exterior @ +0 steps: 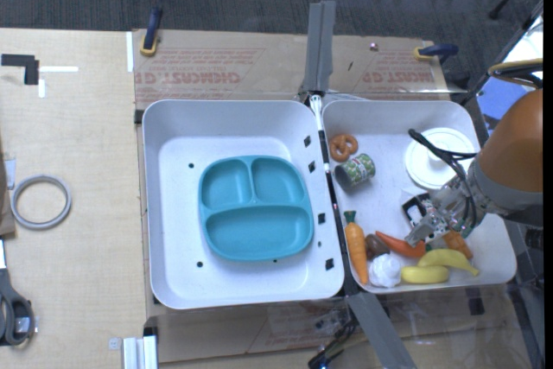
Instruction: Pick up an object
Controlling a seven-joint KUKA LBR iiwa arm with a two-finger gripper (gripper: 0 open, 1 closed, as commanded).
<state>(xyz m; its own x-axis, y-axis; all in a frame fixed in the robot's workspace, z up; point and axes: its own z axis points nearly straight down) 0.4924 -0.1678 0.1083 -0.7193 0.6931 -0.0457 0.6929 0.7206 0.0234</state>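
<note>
My gripper [425,222] hangs low in the right bin [393,112], just above a pile of toy food at the bin's front. Right under it lies a red-orange carrot [397,243]. In front of that are two yellow bananas [436,266] and a white lump [384,271]. Another orange carrot with a green top [355,248] lies along the bin's left wall. Farther back sit a pretzel [343,146], a green can on its side [356,169] and a white round dish [435,160]. Nothing is visibly lifted by the gripper.
The left bin [173,143] holds a teal divided plate [257,207]. The arm's orange band [523,143] looms over the right bin's right side. A roll of tape [37,201] and scissors [15,315] lie on the bench to the left.
</note>
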